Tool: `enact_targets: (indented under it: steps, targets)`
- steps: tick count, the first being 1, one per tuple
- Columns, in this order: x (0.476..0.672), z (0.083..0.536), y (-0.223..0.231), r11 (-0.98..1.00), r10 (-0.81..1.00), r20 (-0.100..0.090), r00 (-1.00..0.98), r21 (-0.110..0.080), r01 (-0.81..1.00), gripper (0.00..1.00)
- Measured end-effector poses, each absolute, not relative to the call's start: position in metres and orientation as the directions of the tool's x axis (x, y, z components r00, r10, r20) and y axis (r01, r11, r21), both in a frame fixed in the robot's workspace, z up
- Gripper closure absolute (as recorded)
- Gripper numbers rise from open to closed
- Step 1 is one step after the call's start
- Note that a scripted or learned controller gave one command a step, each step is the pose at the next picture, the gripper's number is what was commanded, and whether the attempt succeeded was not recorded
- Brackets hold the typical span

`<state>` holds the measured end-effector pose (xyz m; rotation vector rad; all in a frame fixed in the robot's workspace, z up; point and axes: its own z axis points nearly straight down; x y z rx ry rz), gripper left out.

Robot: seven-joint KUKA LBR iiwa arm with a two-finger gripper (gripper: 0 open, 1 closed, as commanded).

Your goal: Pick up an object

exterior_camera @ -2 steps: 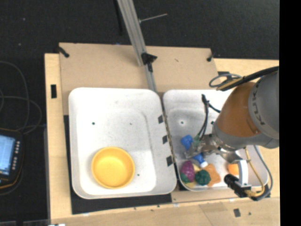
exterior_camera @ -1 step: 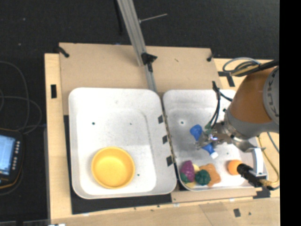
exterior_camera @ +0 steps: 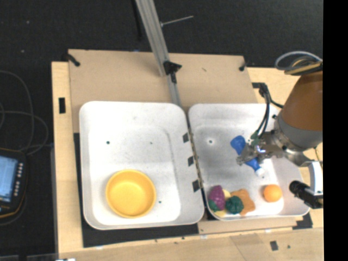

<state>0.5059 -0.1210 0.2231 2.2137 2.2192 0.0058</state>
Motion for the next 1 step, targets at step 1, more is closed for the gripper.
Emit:
enact_targets:
  steps: [1]
  targets:
    - [0.5056,0.2864,-0.1264,0.003,1.0,-0.003,-0.003,0.009,1.0,1.0]
